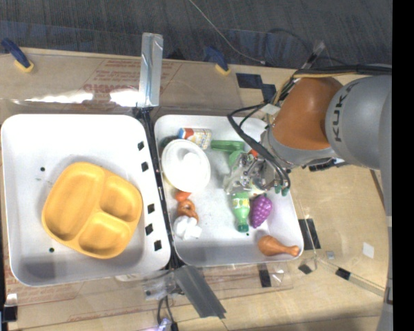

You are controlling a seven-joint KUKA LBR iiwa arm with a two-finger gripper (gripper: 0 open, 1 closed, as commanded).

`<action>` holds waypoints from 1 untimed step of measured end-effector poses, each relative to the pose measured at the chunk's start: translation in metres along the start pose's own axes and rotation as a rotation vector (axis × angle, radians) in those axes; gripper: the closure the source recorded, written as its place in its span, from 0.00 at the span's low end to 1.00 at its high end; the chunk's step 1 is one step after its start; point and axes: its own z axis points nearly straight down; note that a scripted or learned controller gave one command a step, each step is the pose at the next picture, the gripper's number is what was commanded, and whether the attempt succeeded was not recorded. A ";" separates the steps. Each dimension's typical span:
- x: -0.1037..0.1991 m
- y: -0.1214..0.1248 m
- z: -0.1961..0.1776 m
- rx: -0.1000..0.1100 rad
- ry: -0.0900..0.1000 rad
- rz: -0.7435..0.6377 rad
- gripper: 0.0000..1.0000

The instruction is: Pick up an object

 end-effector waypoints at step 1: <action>-0.014 0.027 -0.138 0.000 -0.001 0.021 1.00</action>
